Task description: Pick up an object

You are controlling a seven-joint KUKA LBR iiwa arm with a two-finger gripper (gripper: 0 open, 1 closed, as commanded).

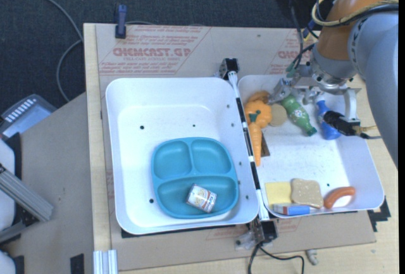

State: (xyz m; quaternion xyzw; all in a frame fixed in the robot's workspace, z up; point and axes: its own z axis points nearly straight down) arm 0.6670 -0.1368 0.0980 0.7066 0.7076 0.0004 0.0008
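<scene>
My gripper [311,105] hangs over the back of the right bin [364,159], its fingers spread apart and open. A green bottle [299,116] lies tilted on the bin floor just below and between the fingers; nothing is lifted. Left of it sit an orange fruit [259,111] and a carrot [254,140] against the bin's left wall. A blue toy [329,127] lies to the right of the bottle, under the right finger.
At the front of the right bin lie a yellow cheese block [278,192], a bread slice [306,191], a sausage [340,196] and a marker [292,209]. The left bin [126,114] holds a blue divided plate [171,171] with a small can [202,198] on it.
</scene>
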